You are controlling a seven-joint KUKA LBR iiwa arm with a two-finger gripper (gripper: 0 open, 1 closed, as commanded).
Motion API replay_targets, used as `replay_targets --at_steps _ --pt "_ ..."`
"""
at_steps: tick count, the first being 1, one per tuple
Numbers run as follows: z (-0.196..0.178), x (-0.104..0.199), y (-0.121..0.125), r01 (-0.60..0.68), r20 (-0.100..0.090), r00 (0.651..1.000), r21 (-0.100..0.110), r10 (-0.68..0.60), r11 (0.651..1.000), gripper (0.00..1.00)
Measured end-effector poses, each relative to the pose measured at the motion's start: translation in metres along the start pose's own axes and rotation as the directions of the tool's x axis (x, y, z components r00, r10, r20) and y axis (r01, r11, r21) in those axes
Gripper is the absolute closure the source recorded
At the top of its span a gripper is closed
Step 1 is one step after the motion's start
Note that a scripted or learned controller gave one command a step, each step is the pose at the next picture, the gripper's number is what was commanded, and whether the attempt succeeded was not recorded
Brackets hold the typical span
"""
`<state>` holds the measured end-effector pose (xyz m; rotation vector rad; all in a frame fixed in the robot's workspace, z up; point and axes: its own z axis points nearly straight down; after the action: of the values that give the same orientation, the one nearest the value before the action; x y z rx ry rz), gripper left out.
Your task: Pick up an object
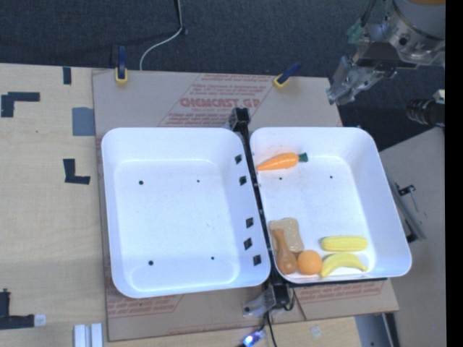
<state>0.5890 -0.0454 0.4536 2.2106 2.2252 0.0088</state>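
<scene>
Grey arm with orange band sits high at upper right, its two-finger gripper (pixel 346 85) off beyond the back corner of the right shallow white plastic bin (pixel 376 166), above dark floor, not over either bin. Whether the claw is spread or pressed together: cannot tell, too small and seen at an angle; nothing visible in it. Candidate objects all in the right bin: orange plastic carrot with green tip (pixel 278 162) lying near the divider at the back, alone with bare floor around it; at the front a tan bread-slice-shaped toy (pixel 286 232), a brown elongated piece (pixel 284 254) touching it, a small round orange ball (pixel 309 263) just beside that, and two yellow banana-like pieces (pixel 344 244) (pixel 344 264) side by side by the front wall. Left shallow white plastic bin (pixel 116 150) has no objects. Risks, judged: front cluster is packed, so a descent there could nudge neighbours or clip two at once; ball may roll off the pads; pieces by the wall leave little finger room. Carrot looks the safest pick, though it sits close to the divider clips (pixel 249 186).
</scene>
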Motion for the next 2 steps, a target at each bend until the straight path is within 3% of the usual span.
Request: replay_targets --at_steps 1,2 --pt "-0.087 0.042 0.005 -0.001 0.000 1.000 -0.003 0.001 1.000 1.00" --pt "-0.080 0.115 0.031 0.002 0.000 1.000 0.008 -0.002 1.000 1.00"
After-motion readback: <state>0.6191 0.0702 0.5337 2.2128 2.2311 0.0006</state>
